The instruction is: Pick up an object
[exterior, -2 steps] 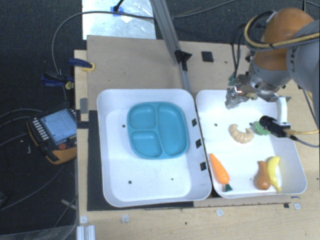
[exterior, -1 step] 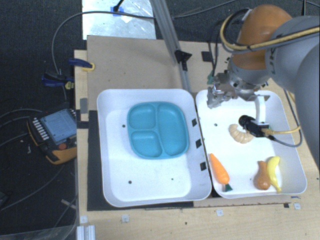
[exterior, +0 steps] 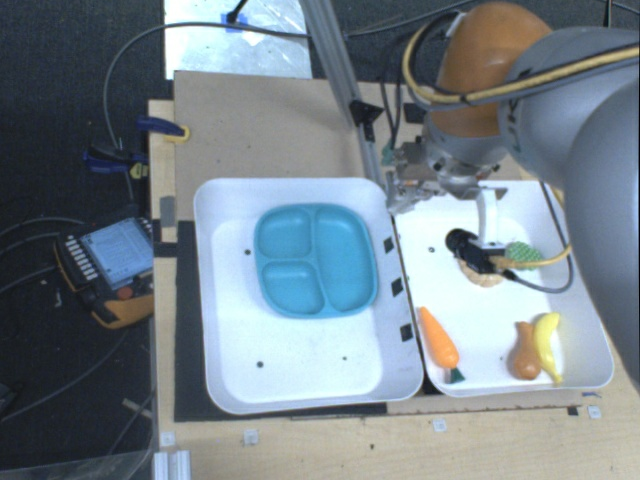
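The right bin (exterior: 590, 368) holds an orange carrot (exterior: 438, 340) near its front left. A yellow banana (exterior: 548, 345) lies beside a brown pear-shaped item (exterior: 524, 355) at the front right. A tan round piece (exterior: 487, 274) and a green ridged item (exterior: 522, 253) lie in the bin's middle. My gripper (exterior: 408, 188) hangs over the bin's back left corner, close to the wall between the bins and apart from every object. Nothing shows in its grasp.
A blue divided plate (exterior: 315, 260) lies in the left bin (exterior: 230, 368). A slanted grey pole (exterior: 340, 58) crosses behind the bins. Clamps and a handheld device (exterior: 110, 258) sit off the bench at the left.
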